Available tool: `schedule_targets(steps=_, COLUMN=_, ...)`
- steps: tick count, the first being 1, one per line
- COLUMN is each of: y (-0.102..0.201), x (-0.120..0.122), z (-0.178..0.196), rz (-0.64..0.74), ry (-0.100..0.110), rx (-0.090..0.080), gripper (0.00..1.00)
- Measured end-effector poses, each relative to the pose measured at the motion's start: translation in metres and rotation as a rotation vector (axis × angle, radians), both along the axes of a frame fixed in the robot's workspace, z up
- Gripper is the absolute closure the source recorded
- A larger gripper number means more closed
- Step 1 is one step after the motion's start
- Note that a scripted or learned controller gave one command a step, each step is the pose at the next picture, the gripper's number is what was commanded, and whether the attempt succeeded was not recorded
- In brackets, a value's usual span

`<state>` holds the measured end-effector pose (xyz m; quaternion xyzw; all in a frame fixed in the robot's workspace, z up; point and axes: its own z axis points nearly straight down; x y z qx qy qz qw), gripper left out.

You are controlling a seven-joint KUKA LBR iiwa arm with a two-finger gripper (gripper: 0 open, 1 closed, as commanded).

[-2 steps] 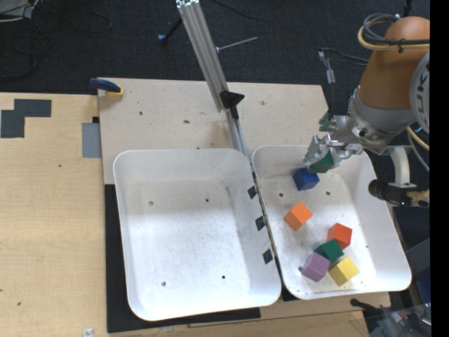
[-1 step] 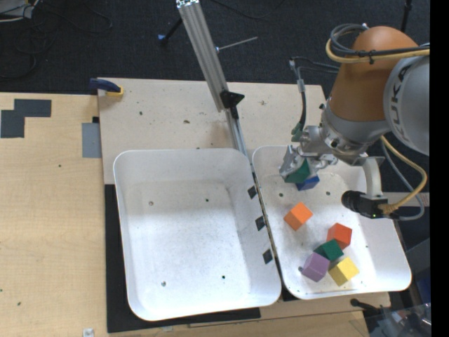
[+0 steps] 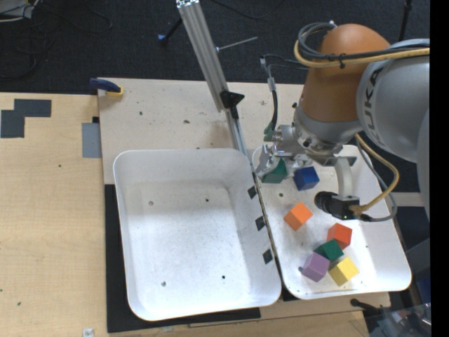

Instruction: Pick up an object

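So the gripper (image 3: pixel 272 161) is parked right at the far-left corner of the right bin (image 3: pixel 393 272), up against the divider between the two bins, and a teal block (image 3: pixel 275 171) can be seen tucked in at its fingertips. It looks like the block is pinched between the fingers, though the view is cluttered there and a solid clamp can't be fully confirmed, so that is offered as a read rather than a fact. A blue cube (image 3: pixel 306 179) is sitting just beside it, close but apparently not touched. The rest of the pile is left alone further down the right bin: an orange cube (image 3: pixel 297 216), a red cube (image 3: pixel 339 234), a dark green block (image 3: pixel 328 250), a purple cube (image 3: pixel 316 266) and a yellow cube (image 3: pixel 343 271), the last three bunched together and touching. Nothing much is seen in the left bin (image 3: pixel 140 258). Step-wise, the grab itself seems to be what's in hand, with the lift not yet done. For the next move, a straight vertical pull would be called for, kept clear of the bin wall and the blue cube, since a corner grab like this could easily be knocked loose or slipped.
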<state>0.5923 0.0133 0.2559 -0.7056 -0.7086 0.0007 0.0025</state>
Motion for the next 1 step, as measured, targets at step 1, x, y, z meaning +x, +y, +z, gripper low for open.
schedule_targets(steps=1, y=0.0417, x=-0.0031, z=-0.014, rz=-0.001, ry=0.003, rx=-0.002, gripper=1.0)
